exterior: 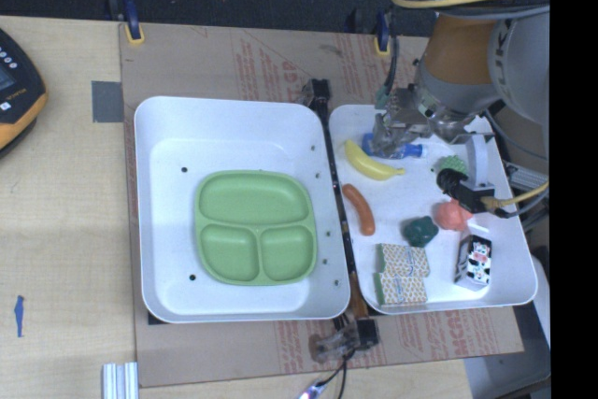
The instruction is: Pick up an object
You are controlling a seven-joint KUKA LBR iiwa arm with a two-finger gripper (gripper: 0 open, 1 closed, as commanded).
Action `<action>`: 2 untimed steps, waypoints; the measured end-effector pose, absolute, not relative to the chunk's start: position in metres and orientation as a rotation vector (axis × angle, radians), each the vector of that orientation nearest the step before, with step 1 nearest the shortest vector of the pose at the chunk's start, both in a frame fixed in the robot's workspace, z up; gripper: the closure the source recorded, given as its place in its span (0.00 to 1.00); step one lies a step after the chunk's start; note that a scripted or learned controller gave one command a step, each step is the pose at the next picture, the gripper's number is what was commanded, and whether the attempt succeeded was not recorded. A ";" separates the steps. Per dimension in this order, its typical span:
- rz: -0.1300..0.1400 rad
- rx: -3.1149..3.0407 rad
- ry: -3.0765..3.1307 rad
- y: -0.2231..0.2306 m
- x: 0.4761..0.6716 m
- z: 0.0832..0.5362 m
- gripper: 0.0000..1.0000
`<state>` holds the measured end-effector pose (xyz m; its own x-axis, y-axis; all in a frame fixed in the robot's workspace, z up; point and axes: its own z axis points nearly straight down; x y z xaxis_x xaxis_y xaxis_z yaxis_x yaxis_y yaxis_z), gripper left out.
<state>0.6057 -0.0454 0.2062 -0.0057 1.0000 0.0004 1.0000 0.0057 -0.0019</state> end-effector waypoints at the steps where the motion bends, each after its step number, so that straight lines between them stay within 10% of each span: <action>1: 0.004 -2.215 -2.225 -0.046 0.605 0.206 0.00; 2: 0.004 -2.214 -2.227 -0.057 0.656 0.197 0.00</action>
